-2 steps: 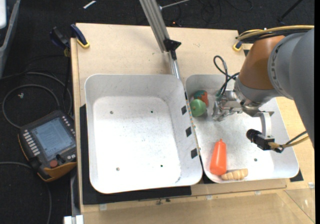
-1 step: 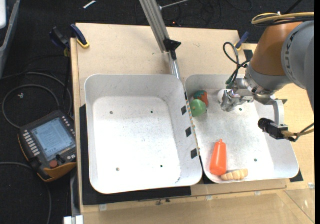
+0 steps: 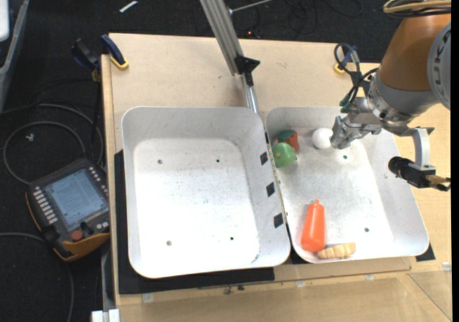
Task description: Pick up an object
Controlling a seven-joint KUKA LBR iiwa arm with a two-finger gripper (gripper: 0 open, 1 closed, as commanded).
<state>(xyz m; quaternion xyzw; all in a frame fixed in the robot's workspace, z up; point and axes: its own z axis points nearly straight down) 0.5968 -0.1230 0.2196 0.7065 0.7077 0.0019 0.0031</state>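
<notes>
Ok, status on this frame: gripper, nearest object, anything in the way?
Gripper low over right bin, grip unclear. White ball just beside it, not held. Green ball, orange bottle apart.

Pale wooden counter (image 3: 179, 73) in the middle, set on a dark floor (image 3: 50, 34). At nine o'clock, off the counter's edge, a handheld control pendant (image 3: 70, 206) with grey screen and orange underside, ringed by loose black cables (image 3: 29, 148). At twelve o'clock, a slanted metal pole (image 3: 215, 12) rising from the counter's far side, more cables and a grey bar behind. At ten and two o'clock, clamps (image 3: 115, 51) with yellow tips on the counter's far corners. Even, soft light, faint shadows.
</notes>
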